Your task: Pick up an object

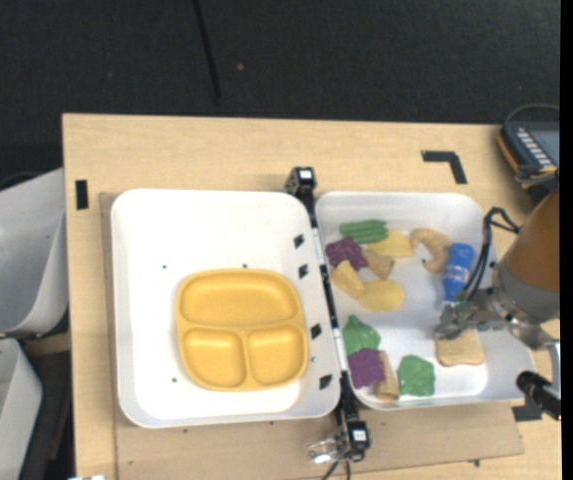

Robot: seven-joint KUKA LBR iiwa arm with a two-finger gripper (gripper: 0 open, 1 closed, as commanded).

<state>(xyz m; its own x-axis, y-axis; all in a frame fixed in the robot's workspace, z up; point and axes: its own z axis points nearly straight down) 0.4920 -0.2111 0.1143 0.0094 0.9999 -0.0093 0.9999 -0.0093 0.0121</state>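
The right bin [466, 208] holds several toy foods. Among them are a green piece [364, 231], a purple piece [344, 252], a tan croissant [431, 246], a blue can [457, 268] and a tan slice of toast [460, 352]. My gripper [456, 323] hangs low at the bin's right side, just above the far edge of the toast and below the blue can. The grey wrist and orange band hide the bin's right wall.
A yellow divided plate [239, 328] lies in the left bin [136, 268]. More pieces lie along the right bin's left and front: a yellow lump [382, 295], a green piece [359, 335], a purple block [366, 366] and a green lump [416, 376]. A dark device [531, 148] sits at the bench's far right.
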